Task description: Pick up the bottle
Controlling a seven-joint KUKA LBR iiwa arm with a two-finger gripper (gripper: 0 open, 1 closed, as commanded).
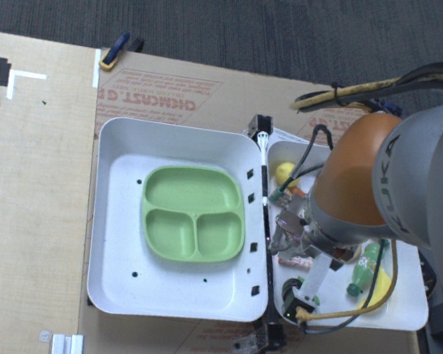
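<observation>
Nothing of the gripper's point(304, 243) state can be told, since the orange band and grey wrist hide it low over the right bin point(406, 317). Just beside it, a green bottle point(364, 271) lies on that bin's floor next to a yellow object point(387, 287), so the pick looks not yet done. Well apart, the left bin point(109, 222) holds a green divided plate point(193, 213).

Overhead view of two white bins side by side on a cardboard-covered bench. The left bin point(109, 222) holds a green three-compartment tray point(193, 213). The arm point(401, 177) hangs over the right bin point(407, 309), where a green bottle point(364, 272) lies beside a yellow object point(285, 171).
</observation>
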